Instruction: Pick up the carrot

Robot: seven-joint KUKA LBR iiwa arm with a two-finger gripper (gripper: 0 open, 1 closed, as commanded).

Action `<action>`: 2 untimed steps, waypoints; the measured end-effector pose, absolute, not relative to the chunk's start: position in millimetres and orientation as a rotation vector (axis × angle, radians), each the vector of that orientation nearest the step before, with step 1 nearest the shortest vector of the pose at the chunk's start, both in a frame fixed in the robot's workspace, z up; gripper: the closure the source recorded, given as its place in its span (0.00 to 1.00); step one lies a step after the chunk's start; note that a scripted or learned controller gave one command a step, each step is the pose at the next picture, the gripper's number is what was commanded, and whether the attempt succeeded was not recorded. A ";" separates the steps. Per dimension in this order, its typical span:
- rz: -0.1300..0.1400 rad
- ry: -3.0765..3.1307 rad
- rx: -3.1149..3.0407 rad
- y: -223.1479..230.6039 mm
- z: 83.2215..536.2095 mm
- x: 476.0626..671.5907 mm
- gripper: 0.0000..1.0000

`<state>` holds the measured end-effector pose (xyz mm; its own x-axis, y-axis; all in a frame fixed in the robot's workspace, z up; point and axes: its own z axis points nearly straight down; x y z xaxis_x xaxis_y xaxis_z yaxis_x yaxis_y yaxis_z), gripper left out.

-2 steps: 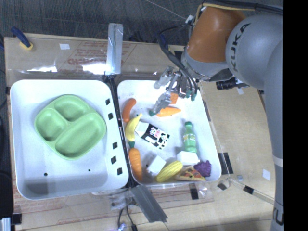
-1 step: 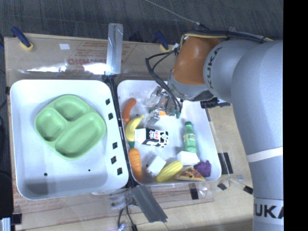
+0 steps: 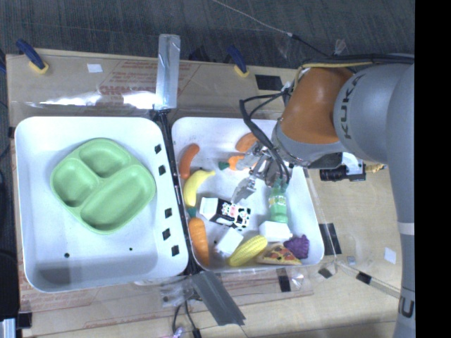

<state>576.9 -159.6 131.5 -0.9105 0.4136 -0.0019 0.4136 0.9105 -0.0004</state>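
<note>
The carrot [image 3: 235, 161] is a small orange piece with a green top, lying in the upper middle of the right bin [image 3: 211, 127]. My gripper [image 3: 252, 174] hangs just right of and slightly below it, its metal fingers pointing down and to the left. The fingers stand open with nothing between them. One fingertip [image 3: 246, 186] is over bare bin floor, and the other is close to the carrot's right end. The grey arm with its orange band [image 3: 313, 108] covers the bin's upper right corner.
The right bin also holds a banana [image 3: 196, 186], two long orange pieces [image 3: 187, 159] [image 3: 199, 239], a green bottle [image 3: 277, 204], a black-and-white card [image 3: 232, 213], yellow corn [image 3: 246, 248], a pizza slice [image 3: 280, 254] and purple grapes [image 3: 299, 245]. A green divided plate [image 3: 103, 183] lies in the left bin.
</note>
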 end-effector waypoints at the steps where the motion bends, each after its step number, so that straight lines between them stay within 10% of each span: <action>1: 0.000 3.082 0.622 -173.4 90.3 640.4 0.00; 2: 0.001 3.076 0.639 -131.3 92.3 616.8 0.00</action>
